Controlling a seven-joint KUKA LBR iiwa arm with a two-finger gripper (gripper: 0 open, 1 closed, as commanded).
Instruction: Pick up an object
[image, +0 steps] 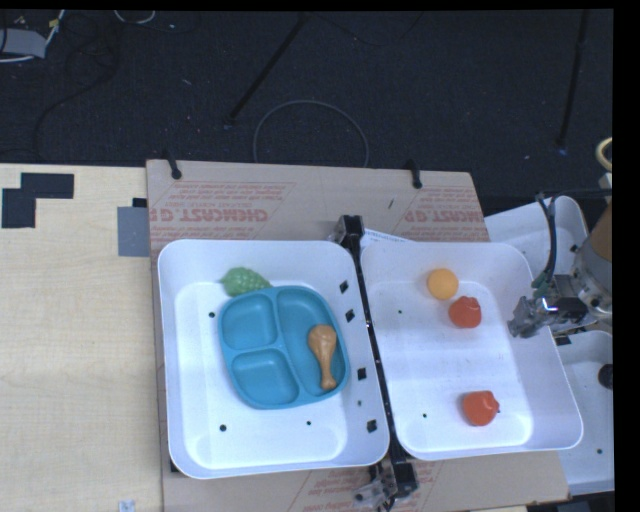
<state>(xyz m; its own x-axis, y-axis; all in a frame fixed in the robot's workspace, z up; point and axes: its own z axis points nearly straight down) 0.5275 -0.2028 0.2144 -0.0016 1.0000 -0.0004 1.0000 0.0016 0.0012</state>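
Note:
In the right bin (420, 420) lie an orange ball (442, 283), a red round fruit (465, 313) just below it, and a red pepper-like toy (480, 407) near the front. My gripper (527, 322) hangs over the right bin's right rim, to the right of the red fruit and apart from it. Nothing shows between it and any object. In the left bin (200, 420) a blue divided plate (270, 350) carries a tan drumstick (324, 353), and a green leafy toy (244, 280) lies at the plate's top left corner.
A black clamp strip (362, 340) runs between the two bins. Cardboard (300, 200) lies under both bins. Cables (548, 235) and white fixtures stand at the right, beside the arm. A wooden benchtop (70, 340) extends to the left.

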